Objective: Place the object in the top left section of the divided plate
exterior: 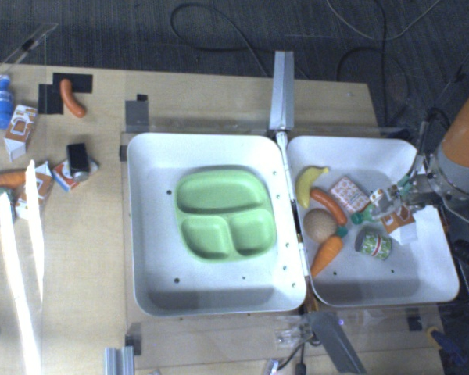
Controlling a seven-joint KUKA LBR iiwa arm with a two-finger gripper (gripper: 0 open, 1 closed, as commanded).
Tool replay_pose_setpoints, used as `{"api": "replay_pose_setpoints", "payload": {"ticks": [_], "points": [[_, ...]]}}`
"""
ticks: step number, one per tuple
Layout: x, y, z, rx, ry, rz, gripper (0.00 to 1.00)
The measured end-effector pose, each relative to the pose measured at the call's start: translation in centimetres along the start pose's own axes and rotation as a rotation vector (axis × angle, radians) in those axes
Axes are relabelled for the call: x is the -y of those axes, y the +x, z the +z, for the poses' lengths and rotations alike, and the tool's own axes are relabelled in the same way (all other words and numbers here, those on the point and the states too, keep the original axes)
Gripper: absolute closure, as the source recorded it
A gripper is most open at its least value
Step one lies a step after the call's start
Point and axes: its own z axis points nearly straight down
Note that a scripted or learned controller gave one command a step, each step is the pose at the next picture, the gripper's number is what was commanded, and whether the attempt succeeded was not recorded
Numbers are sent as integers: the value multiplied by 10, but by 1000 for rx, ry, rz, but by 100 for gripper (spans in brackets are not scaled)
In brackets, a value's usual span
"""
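The green divided plate (223,213) lies in the left bin (152,283), with one long section (219,192) across its far side and two smaller ones nearer me. My gripper (384,199) hangs low over the right bin (430,283), at its right side. It is just above an orange packet (400,220) and a green can (374,245), and right of a pink box (349,194). I see nothing clearly held in it. The arm's orange band (465,135) comes in from the right edge.
The right bin also holds a banana (309,183), a red sausage (328,205), a tan egg-shaped thing (319,225) and a carrot (327,255). A metal divider post (282,92) stands between the bins. Small toys and packets lie on the bench (62,272) at the left.
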Motion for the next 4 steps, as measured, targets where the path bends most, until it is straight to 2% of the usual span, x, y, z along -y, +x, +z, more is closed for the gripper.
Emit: {"api": "replay_pose_setpoints", "payload": {"ticks": [1,2,3,4], "points": [[-26,45,32,-1,3,19,100],[-25,143,20,-2,4,89,100],[-69,193,20,-2,3,-99,100],[-69,235,82,-2,-3,-223,100]]}}
